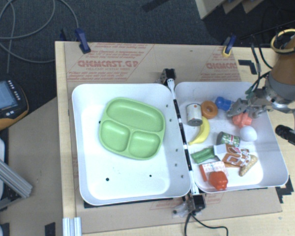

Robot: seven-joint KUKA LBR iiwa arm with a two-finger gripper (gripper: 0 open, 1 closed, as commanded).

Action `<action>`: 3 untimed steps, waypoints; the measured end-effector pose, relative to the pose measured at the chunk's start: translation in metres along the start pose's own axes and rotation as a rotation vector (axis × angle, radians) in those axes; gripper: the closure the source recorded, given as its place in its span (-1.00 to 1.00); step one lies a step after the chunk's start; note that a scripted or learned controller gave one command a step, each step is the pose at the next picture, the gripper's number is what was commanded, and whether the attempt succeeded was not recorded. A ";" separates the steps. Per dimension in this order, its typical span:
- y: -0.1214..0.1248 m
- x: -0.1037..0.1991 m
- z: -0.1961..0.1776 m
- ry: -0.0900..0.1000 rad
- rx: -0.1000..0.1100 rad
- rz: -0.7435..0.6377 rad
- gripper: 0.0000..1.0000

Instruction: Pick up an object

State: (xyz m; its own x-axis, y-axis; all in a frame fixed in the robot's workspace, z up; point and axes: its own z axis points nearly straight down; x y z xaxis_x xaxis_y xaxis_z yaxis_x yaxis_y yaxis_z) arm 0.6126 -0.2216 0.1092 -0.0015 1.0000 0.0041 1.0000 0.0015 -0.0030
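The right bin [280, 166] holds several small toy foods. A silver can [193, 114] lies next to an orange ring [209, 109] and a blue piece [222, 103] at the back. A yellow banana [202, 131] curves below the can. A white egg [248, 133] sits beside a coral-red piece [241, 119]. My gripper [246, 109] hangs low over that coral-red piece, at the bin's back right. Partly covered by the gripper, the piece cannot be seen well enough to say whether they touch.
The left bin [88, 146] carries a green divided plate [132, 128]. Near the right bin's front lie a green packet [203, 155], a small green-labelled can [228, 139], a printed box [236, 156], a red item [217, 178] and a bread stick [248, 165].
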 end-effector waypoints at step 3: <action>-0.006 0.059 0.025 -0.003 -0.002 0.000 -1.00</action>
State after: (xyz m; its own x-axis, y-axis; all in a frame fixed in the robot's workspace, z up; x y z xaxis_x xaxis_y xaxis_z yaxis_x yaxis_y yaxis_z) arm 0.6067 -0.1629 0.0845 -0.0010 1.0000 0.0010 1.0000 0.0010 -0.0012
